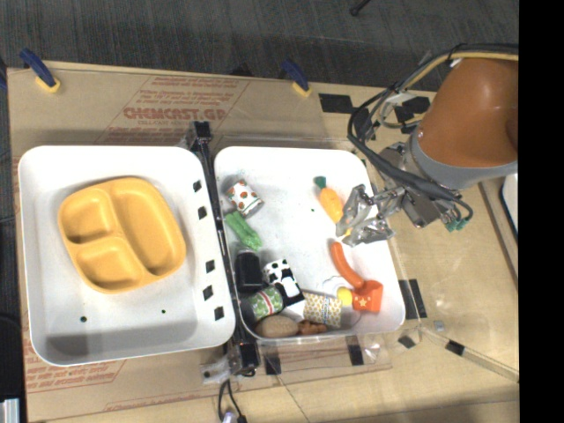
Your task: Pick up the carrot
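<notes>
One carrot [329, 200]: short, orange-yellow body, green top at 11 o'clock end, lying loose on floor of right bin [291, 170], upper right part. Gripper [363, 219] at carrot's 4 o'clock, just beside it, low over bin; whether fingers spread or closed: cannot tell; nothing seen between them. One orange-red sausage-like piece [346, 266] at gripper's 7 o'clock. Two white bins; left bin [35, 236] holds one yellow divided tray [122, 233].

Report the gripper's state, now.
Gripper: over the right bin's right side, just beside the carrot; nothing visibly held; open or closed cannot be told.
</notes>
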`<state>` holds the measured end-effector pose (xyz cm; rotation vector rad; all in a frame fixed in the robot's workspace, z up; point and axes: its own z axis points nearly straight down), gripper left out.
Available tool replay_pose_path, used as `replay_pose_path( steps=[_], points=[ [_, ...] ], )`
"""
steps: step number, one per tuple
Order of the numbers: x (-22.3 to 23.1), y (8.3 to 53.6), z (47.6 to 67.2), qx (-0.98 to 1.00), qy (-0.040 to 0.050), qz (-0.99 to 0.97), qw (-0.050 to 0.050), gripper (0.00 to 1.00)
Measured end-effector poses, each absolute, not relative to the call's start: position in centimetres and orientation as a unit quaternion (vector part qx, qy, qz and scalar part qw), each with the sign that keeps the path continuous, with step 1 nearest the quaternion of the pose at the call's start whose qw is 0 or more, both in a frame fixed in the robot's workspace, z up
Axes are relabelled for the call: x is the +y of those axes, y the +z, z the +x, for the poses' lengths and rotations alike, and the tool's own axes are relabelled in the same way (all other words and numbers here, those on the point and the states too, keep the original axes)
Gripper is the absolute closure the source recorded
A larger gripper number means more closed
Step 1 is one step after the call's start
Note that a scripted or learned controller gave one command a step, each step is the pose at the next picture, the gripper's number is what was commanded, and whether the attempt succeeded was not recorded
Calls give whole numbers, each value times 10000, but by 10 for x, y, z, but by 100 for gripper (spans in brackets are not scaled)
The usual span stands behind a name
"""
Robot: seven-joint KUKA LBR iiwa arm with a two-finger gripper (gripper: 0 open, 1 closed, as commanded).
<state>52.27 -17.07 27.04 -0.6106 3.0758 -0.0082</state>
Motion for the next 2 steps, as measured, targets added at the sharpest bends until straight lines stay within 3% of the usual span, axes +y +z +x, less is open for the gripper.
replay_pose_path(
  steps=[1, 2],
  points=[
    [-209, 94, 551, 9828, 0, -1846, 15, 100],
    [-172, 145, 571, 10000, -2, -32, 32, 100]
  ],
)
